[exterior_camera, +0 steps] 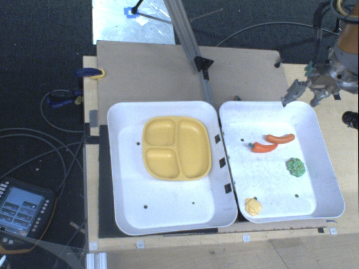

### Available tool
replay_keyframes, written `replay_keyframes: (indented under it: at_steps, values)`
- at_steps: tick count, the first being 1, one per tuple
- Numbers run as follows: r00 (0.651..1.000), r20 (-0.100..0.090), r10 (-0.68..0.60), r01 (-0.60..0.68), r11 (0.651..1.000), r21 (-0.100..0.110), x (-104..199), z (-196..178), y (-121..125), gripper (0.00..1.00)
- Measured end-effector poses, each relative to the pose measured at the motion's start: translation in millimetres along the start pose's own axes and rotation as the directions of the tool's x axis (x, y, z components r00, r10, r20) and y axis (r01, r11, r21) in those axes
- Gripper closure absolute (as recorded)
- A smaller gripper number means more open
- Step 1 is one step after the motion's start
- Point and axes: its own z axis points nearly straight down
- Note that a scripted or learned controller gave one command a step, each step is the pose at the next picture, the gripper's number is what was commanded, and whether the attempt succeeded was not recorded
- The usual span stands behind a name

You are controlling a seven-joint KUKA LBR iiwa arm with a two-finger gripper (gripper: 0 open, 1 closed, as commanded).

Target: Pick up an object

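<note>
I see a pale wooden bench (168, 72) standing on dark carpet, with black cables looping over the floor at the left and a teach pendant with a lit screen (19, 209) at the near left corner. A grey metal pole (185, 27) slants down from the far side to a black clamp at the bench's middle. A blue and yellow clamp (91, 72) grips the far left edge of the bench.

Two shallow white plastic bins sit side by side, touching along their inner rims. The left bin (129, 206) holds a glossy yellow plastic plate with three compartments (176, 148), rounded at the corners, lying flat toward the far side.

The right bin (325, 200) holds four small toy foods. An orange sausage-shaped piece (280, 138) lies just beside a shorter orange-red carrot-like piece (264, 147), both near the bin's middle. A knobbly green broccoli-like lump (295, 167) sits to the right and nearer, well apart from a pale yellow lumpy piece (253, 206) at the near left corner.

The grey metal gripper (305, 95) hangs over the far right rim of the right bin, its two fingers spread apart with nothing between them.
</note>
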Motion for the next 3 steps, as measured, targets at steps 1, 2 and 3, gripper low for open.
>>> replay_keyframes:
  at_steps: [1,2,3]
  values:
    - [1.000,0.001,-0.001,0.001,1.000,0.000,0,0,0,0.00]
    - [1.000,0.000,0.001,-0.001,1.000,0.004,2,62,3,0.00]
    - [1.000,-0.001,-0.002,0.002,1.000,0.003,5,104,7,0.00]
